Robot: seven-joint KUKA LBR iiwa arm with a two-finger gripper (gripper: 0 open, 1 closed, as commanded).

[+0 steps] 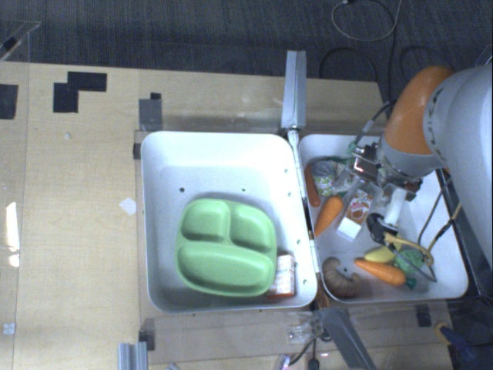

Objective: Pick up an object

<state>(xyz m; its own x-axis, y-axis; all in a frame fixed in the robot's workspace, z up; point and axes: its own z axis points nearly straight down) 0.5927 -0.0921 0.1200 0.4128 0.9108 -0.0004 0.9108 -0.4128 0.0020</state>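
My gripper hangs low over the upper middle of the right bin, below the orange wrist band. Right under and beside it lie a red-and-white packet and a grey-green pouch. An orange carrot lies slantwise just left of the gripper. I see nothing clearly held. The arm's body hides the bin's upper right part.
Lower in the right bin lie a brown lump, a yellow piece and a second carrot with green leaves. The left bin holds a green divided plate and a small box at its lower right corner.
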